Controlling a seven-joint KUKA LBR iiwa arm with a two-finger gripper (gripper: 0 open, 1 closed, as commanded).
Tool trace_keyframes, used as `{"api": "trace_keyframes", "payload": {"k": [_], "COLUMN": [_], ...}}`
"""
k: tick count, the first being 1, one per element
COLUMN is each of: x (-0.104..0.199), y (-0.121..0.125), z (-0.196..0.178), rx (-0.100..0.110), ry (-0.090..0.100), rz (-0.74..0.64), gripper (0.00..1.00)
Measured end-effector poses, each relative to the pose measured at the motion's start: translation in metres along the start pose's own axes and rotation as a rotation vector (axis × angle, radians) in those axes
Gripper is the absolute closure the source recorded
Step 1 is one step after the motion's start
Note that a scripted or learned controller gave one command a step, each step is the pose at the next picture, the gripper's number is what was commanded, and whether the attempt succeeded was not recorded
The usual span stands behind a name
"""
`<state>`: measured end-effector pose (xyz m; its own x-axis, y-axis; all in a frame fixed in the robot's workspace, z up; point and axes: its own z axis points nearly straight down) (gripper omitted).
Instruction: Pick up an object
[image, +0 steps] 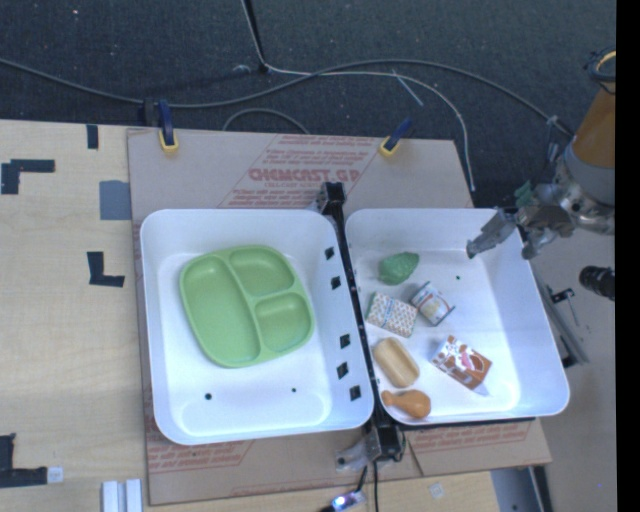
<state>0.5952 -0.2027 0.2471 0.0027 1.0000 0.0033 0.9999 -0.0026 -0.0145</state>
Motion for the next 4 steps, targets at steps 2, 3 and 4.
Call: {"api": "trace_keyframes", "payload": {"k": [2, 3, 4], "x": [-0.002, -0.003, -0.005], "y": [-0.008, -0.010, -0.006], "z": [0.050, 0.115, 0.138], "rx": [-0.007, -0.005, -0.024], "ry": [-0.003, -0.003, -0.009], "rz": [-0.003, -0.003, -0.003], "gripper": [0.00, 0.00, 0.00]}}
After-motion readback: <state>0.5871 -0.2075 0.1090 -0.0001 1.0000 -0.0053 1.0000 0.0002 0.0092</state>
